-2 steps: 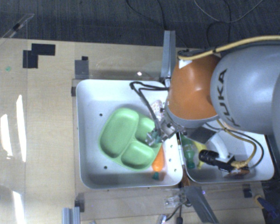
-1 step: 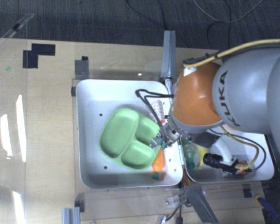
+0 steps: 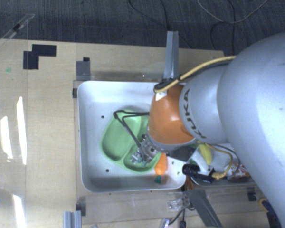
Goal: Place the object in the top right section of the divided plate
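1. Now, look at the left white bin (image 3: pixel 88 141): it holds a green divided plate (image 3: pixel 115 139), lying flat toward the bin's middle and right.
2. You can see the gripper (image 3: pixel 141 156) low over the plate's lower right part, but its metal end is small and blurred, so you cannot tell how it stands or whether it carries anything.
3. Just right of the gripper, an orange carrot-like object (image 3: pixel 160 163) with a green tip lies at the plate's lower right rim, near the bin's wall.
4. The arm (image 3: pixel 218 108), with its orange band, covers the plate's upper right section and most of the right bin, where a yellow item (image 3: pixel 205 152) peeks out.
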Controlling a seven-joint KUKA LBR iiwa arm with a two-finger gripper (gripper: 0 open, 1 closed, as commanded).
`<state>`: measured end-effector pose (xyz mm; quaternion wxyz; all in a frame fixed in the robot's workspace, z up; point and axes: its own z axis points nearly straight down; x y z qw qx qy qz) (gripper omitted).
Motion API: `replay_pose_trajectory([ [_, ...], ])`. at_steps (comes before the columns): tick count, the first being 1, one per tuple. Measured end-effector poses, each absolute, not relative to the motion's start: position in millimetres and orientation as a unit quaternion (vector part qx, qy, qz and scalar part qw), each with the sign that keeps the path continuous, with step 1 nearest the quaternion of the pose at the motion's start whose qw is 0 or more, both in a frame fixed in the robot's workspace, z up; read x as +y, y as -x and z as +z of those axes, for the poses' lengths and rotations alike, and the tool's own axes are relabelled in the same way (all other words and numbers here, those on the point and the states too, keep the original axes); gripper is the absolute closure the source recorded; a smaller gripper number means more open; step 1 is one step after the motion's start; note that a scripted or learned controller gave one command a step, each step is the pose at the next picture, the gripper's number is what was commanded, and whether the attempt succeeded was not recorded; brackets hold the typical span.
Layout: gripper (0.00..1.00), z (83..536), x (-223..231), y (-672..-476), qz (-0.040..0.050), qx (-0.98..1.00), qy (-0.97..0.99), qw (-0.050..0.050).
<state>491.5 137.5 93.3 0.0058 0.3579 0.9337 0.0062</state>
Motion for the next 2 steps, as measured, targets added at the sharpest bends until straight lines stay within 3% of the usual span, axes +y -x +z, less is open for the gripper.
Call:
replay_pose_trajectory([
  [1,1.00,217,155,-489.6,0.0028,0.940,-0.341,0.003],
  [2,1.00,95,224,-494.2,0.0104,0.886,-0.464,0.009],
])
